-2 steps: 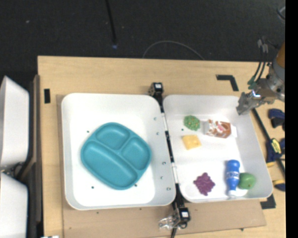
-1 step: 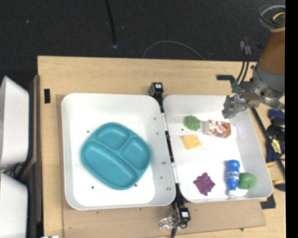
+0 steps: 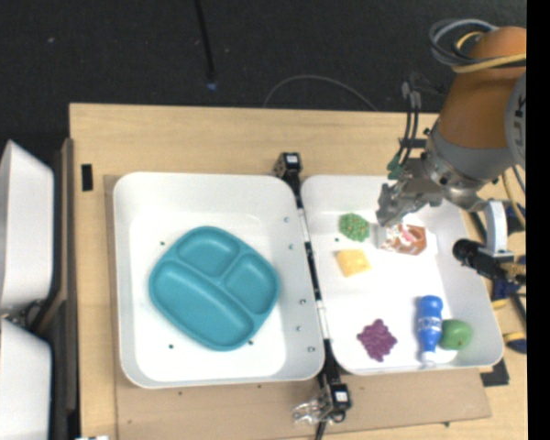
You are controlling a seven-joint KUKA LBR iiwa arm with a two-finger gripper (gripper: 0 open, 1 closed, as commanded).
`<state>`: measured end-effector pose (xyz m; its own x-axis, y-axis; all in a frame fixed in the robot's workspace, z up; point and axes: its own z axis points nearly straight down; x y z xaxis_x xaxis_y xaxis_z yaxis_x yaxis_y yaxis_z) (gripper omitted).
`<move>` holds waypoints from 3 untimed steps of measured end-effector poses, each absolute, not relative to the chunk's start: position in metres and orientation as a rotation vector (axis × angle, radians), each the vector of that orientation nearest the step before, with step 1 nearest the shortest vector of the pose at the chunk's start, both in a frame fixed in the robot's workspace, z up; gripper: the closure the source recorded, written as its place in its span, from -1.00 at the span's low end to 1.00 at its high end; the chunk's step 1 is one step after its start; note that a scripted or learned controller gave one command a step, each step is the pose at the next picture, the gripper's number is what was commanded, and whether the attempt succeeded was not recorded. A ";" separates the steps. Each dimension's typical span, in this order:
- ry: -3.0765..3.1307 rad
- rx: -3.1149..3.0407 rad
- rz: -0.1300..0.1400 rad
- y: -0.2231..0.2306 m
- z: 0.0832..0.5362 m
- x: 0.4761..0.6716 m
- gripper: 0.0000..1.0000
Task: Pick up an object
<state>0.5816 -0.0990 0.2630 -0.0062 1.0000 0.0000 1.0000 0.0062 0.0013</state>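
My gripper (image 3: 391,216) hangs low over the upper part of the right bin (image 3: 330,200). It sits between a green knobbly item (image 3: 353,226) on its left and a red and white object (image 3: 407,239) just below and right of it. A yellow wedge (image 3: 352,262) lies below the green item. Near the bin's front lie a purple grape bunch (image 3: 378,338), a blue bottle (image 3: 428,324) and a green apple (image 3: 456,335).
The left bin (image 3: 128,246) holds a teal divided plate (image 3: 214,285). A black clamp (image 3: 287,164) sits at the top between the bins, another clamp (image 3: 325,401) at the front. Blue and black hardware (image 3: 484,253) stands right of the right bin.
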 end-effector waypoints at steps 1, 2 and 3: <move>2.228 2.215 0.001 -0.046 0.260 0.560 1.00; 2.230 2.214 0.001 0.012 0.248 0.550 1.00; 2.228 2.215 0.000 0.057 0.238 0.540 1.00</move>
